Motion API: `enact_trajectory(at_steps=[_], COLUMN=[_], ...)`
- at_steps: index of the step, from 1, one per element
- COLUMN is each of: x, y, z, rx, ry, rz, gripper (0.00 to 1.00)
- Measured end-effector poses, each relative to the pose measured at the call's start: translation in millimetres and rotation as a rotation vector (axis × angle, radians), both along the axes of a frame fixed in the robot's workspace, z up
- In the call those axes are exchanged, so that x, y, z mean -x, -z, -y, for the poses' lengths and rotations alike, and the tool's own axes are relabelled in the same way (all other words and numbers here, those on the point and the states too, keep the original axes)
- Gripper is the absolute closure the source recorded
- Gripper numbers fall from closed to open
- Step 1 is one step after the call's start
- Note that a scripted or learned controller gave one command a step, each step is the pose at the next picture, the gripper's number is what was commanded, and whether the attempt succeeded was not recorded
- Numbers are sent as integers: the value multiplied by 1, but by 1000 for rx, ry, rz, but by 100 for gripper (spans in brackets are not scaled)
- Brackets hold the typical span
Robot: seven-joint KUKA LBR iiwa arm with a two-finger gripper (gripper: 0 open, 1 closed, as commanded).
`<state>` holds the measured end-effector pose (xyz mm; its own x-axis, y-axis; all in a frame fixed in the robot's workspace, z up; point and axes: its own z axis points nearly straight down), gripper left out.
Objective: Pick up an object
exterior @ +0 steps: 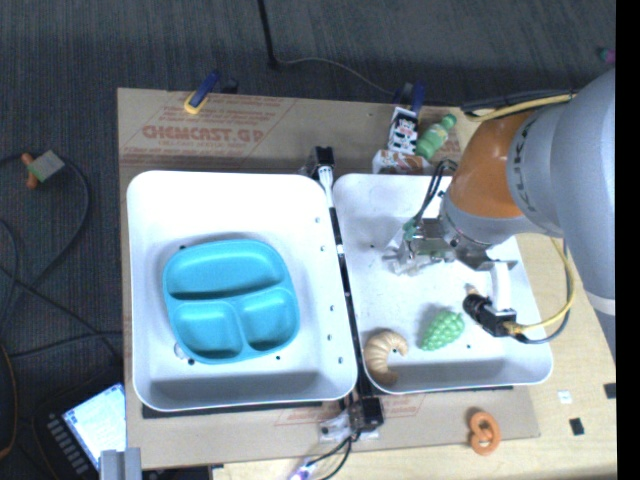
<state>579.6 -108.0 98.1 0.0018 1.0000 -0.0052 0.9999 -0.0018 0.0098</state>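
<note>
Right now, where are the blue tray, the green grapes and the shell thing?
Blue tray (232, 300), camera view, on its middle ridge.
Green grapes (441, 329), camera view, middle of the bunch.
Shell (384, 349), camera view, on its rounded top.

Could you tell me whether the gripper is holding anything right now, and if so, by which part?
It cannot be told: the gripper sits low in the right bin, with nothing visible between its fingers.

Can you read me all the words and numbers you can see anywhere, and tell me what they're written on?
"CHEMCAST GP", in faded red letters, printed on the brown board under the bins.
The small printed packet at the far edge of the right bin has markings, but they are too small and blurred to read.
The bright screen at the lower left corner is too blurred to read.
</note>
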Motion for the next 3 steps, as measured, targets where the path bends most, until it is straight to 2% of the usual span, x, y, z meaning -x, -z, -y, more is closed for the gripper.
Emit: enact_trajectory(at_steps=[1, 2, 3], x=[7, 7, 91], y=[-18, -18, -23], z=[107, 104, 80], rx=[-2, -8, -5], ry=[0, -3, -1], rz=[-9, -11, -11], gripper=[100, 0, 0])
